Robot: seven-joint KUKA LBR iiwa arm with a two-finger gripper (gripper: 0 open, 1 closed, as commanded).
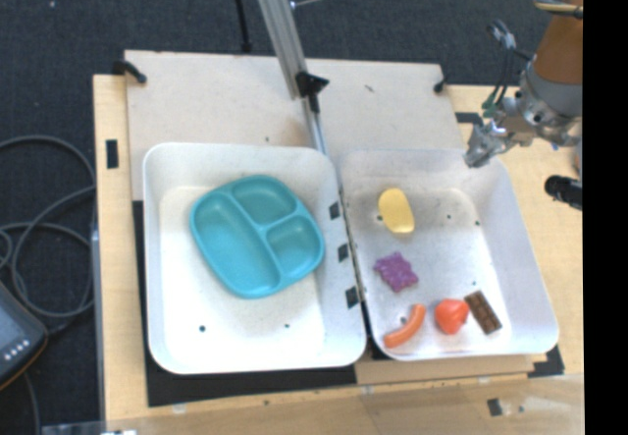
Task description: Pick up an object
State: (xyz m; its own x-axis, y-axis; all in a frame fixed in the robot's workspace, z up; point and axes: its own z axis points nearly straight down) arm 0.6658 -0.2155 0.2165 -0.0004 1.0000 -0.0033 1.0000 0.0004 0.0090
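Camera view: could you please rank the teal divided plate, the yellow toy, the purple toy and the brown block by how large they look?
1. teal divided plate, by far the largest
2. yellow toy and purple toy, too alike to separate
3. brown block, smallest

The arm (557, 50) enters from the right edge of the camera view, in the upper part, and its orange band sits just above the grey wrist. From the wrist it points down and to the left, and it ends in the gripper (478, 150). The gripper is small and blurred here, and it hangs at the upper right side.
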